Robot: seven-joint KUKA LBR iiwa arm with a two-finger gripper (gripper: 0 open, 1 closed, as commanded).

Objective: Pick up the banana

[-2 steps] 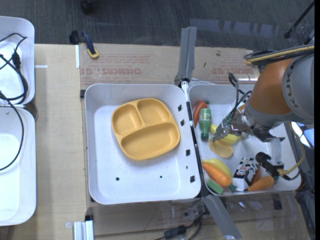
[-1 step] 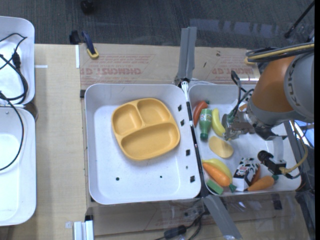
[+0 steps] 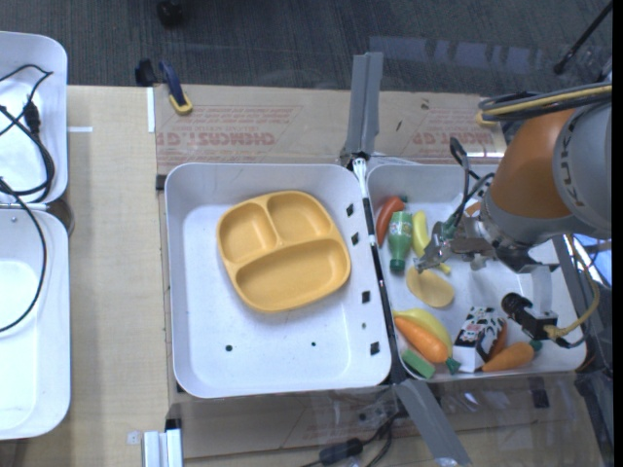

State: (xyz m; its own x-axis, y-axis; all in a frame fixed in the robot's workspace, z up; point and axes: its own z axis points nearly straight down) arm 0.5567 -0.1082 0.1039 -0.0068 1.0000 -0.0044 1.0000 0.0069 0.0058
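Cardboard-topped worktop [image 3: 117, 212] w/ two bins; grey two-finger tool [image 3: 435, 248] hovers over right bin's [image 3: 574, 353] small yellow plastic banana [image 3: 421, 232], prob. lining up; grip can't tell.

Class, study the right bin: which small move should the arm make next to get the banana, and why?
Probably a short shift toward the bin's far left, then down. The pincer hovers over the right bin, right beside the banana, which lies between a green bottle and the pincer, not yet gripped.
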